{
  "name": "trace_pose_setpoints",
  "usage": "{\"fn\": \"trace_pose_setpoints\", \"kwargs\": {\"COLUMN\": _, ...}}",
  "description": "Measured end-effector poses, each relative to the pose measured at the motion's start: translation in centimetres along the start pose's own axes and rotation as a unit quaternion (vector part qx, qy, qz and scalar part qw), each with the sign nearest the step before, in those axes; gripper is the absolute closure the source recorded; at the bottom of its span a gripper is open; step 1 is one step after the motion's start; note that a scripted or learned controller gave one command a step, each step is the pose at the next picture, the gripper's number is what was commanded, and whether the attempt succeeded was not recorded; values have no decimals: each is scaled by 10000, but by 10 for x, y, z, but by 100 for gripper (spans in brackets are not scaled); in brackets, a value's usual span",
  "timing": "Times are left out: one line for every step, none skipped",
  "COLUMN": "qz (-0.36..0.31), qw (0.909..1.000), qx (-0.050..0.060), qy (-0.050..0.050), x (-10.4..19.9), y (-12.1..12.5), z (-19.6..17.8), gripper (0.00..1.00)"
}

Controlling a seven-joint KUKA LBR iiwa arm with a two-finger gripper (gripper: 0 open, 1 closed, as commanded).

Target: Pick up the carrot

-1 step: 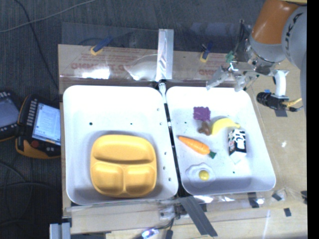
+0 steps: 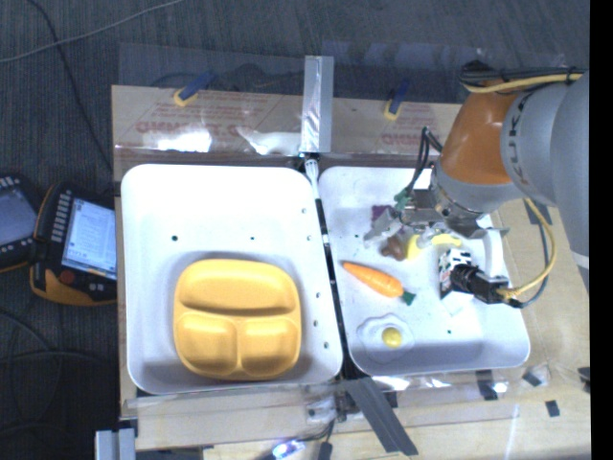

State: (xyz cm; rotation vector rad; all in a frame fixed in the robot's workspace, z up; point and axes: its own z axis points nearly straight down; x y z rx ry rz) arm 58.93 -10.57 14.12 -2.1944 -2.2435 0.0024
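Observation:
An orange carrot (image 2: 374, 279) with a small green tip lies flat in the right bin (image 2: 498, 348), left of its middle, pointing up-left to down-right. My gripper (image 2: 410, 226) hangs over the upper middle of that bin, a little above and to the right of the carrot and apart from it. Small items crowd beneath the gripper: a brown piece (image 2: 393, 247) and a yellow piece (image 2: 416, 246).
A fried egg toy (image 2: 385, 333) lies near the right bin's front wall. A yellow compartment tray (image 2: 238, 316) sits in the left bin (image 2: 153, 209). A tablet (image 2: 84, 242) rests on the floor to the left.

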Motion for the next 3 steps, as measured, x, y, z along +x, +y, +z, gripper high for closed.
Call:
{"fn": "trace_pose_setpoints", "kwargs": {"qz": -879, "qw": 9961, "qx": -70, "qy": -19, "x": 7, "y": -82, "z": 49, "gripper": 0}}
{"fn": "trace_pose_setpoints", "kwargs": {"qz": -886, "qw": 9960, "qx": -74, "qy": -4, "x": 8, "y": -81, "z": 40, "gripper": 100}}
{"fn": "trace_pose_setpoints", "kwargs": {"qz": 41, "qw": 10000, "qx": 1, "qy": -14, "x": 100, "y": -5, "z": -41, "gripper": 100}}
